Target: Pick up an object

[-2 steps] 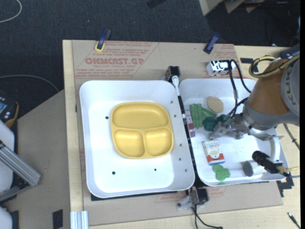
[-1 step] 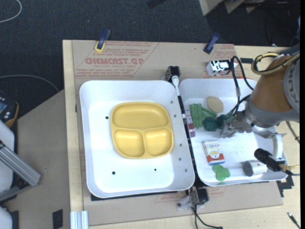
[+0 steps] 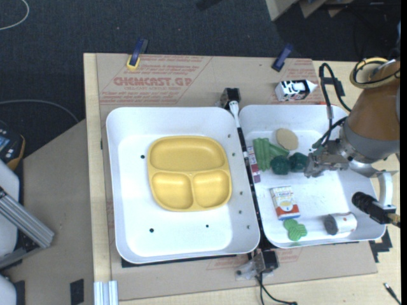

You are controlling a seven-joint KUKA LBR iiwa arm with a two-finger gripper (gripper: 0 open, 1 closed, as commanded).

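On the worktop sit two shallow white bins side by side, the left bin holding a yellow three-compartment plate near its centre. The right bin carries the loose items: a tan oval piece toward 12 o'clock, a long green ridged vegetable at about 10 o'clock lying against the inner wall, and two dark green round lumps just beside each other near the bin's middle. At 6 o'clock from those lumps lies a small white and orange carton, with a bright green leafy toy beyond it at the bin's 7 o'clock corner, and a grey and white cylinder on its side toward 5 o'clock. The arm, grey with an orange band, reaches in from 3 o'clock, and its gripper is low in the right bin, just at 3 o'clock of the second dark green lump and very near or touching it. Whether the gripper is clenched or released cannot be told from this angle, and nothing is visibly caught in it. A small black and white object rests on the worktop outside the right bin at 12 o'clock.
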